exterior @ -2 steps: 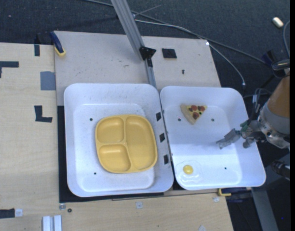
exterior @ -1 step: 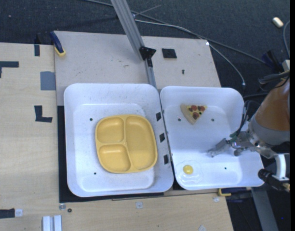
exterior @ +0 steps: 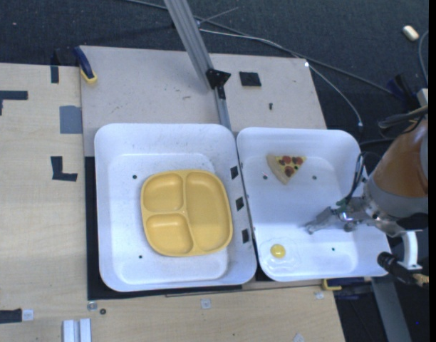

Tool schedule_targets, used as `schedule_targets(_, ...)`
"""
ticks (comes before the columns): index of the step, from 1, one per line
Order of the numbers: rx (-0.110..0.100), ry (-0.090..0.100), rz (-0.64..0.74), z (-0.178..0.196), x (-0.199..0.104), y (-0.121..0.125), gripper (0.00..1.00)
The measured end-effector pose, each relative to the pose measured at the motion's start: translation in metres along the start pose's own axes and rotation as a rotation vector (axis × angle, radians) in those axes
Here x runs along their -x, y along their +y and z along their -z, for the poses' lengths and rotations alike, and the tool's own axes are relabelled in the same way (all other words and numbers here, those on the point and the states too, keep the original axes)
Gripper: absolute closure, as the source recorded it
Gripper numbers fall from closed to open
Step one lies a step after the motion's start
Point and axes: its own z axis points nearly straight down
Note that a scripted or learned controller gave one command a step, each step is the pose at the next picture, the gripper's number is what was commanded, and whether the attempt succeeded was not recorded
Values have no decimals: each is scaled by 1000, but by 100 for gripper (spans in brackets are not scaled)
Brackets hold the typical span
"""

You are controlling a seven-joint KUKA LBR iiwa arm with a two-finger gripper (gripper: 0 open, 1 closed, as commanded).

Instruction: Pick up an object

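A toy pizza slice [exterior: 286, 166] lies near the back of the right bin [exterior: 332, 140]. At that bin's front left corner rests a toy fried egg [exterior: 277, 251], white with a yellow yolk. My gripper [exterior: 314, 225] reaches in from the right and hangs low over the middle of the right bin, pointing left. It sits between the pizza slice and the egg and touches neither. Nothing shows in its grasp.
The left bin [exterior: 111, 191] holds a yellow divided plate [exterior: 186, 212]. The arm's orange band [exterior: 407, 166] and grey wrist stand over the right bin's right rim. A metal post [exterior: 196, 41] slants down to the bins' shared back edge. Cables trail on the dark floor behind.
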Motion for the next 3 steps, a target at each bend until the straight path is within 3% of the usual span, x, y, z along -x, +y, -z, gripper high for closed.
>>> schedule_targets(1,6,-5,1,11,1,1,100)
schedule_targets(3,2,1,3,122,-6,7,100)
